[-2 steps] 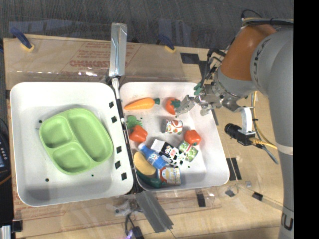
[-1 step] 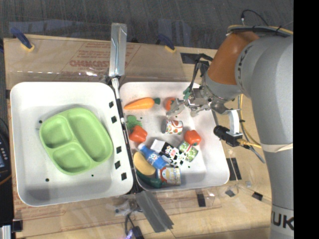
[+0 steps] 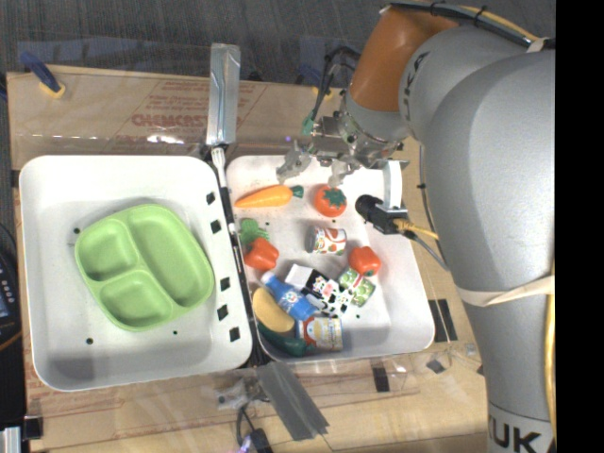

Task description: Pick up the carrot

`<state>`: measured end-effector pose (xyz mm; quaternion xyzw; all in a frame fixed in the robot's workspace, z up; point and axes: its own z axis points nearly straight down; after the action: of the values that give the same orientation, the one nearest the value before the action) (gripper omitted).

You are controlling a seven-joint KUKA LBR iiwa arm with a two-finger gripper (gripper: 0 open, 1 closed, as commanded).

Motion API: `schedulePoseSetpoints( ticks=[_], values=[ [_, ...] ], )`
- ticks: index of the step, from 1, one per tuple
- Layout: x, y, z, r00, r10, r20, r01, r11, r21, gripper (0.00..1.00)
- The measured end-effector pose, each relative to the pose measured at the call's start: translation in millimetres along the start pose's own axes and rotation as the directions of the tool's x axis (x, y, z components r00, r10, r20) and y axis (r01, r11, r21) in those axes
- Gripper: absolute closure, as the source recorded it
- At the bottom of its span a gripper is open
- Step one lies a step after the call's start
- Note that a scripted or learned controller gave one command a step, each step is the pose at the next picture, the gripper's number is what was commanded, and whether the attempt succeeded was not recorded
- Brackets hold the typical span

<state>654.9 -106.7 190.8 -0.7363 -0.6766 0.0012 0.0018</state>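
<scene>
in the right white bin (image 3: 408, 295), the gripper (image 3: 316, 165) hangs spread apart above the carrot (image 3: 263, 196).

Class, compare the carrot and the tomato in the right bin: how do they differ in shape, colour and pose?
The carrot is long, tapered and orange, lying flat on its side; the tomato is round, red and compact. The carrot lies near the bin's left wall, the tomato nearer the middle. Both have green tops.

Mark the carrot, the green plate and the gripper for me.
carrot (image 3: 263, 196): camera view, middle of its orange body.
green plate (image 3: 143, 266): camera view, ridge between its compartments.
gripper (image 3: 314, 165): camera view, midway between its fingertips, above the right bin's far end.
</scene>
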Motion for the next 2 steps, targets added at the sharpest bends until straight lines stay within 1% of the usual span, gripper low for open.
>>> schedulePoseSetpoints(
  ticks=[1, 2],
  values=[
    [-16.3, 2.9, 100.4, 0.985, -0.174, 0.000, 0.174, 0.985, 0.001, 0.00],
    [4.3, -5.5, 102.7, 0.963, 0.268, 0.014, -0.268, 0.963, 0.021, 0.00]
  ],
)
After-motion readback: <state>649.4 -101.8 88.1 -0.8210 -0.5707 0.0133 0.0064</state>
